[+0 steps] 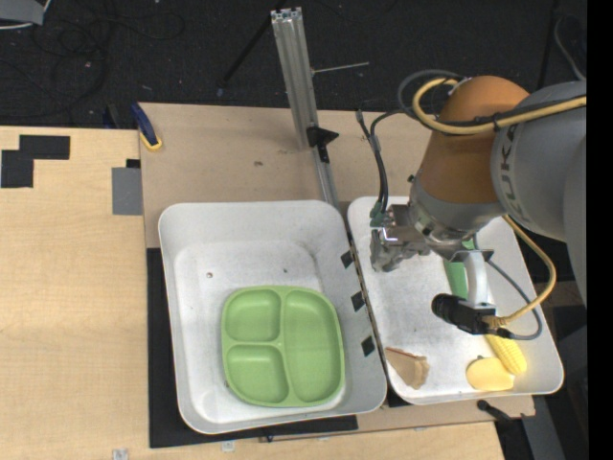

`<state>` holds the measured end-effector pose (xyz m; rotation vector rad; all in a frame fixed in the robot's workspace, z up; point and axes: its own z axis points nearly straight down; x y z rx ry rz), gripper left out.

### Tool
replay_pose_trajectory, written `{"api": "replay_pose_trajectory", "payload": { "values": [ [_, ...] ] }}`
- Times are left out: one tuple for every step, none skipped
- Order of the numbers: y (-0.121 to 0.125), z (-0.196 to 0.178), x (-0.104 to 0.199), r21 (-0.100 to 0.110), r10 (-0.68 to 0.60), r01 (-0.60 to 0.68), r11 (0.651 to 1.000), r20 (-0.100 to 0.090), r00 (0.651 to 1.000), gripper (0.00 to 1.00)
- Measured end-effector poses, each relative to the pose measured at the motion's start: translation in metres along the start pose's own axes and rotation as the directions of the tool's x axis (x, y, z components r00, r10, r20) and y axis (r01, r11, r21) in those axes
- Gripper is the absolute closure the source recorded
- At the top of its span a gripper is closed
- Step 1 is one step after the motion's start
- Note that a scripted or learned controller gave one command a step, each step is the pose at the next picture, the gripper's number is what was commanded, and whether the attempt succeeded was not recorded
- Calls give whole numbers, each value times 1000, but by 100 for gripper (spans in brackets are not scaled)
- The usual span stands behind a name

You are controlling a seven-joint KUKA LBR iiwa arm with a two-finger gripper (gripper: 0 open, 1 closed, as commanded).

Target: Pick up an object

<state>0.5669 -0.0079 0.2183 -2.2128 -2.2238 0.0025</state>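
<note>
Green divided plate [283, 345] is lying in left bin [239, 247], bottom centre; gripper [388, 249] is hanging over right bin [421, 333], open or closed unclear

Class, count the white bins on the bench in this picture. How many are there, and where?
2. The left bin holds a green divided plate. The right bin sits beside it, under the gripper. No further bin seems hidden.

The table [67, 286] is light wood with a brown board [230, 151] on top. A silver metal post [295, 75] stands at the back. Behind it the floor [144, 36] is dark.
</note>
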Motion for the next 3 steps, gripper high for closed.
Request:
{"api": "replay_pose_trajectory", "payload": {
  "values": [
    [4,7,48,0,0,0,1000,1,1000,100],
    [10,-1,92,-2,0,0,1000,1,1000,100],
    [9,-1,91,-1,2,-2,1000,2,1000,0]
  ]
}}
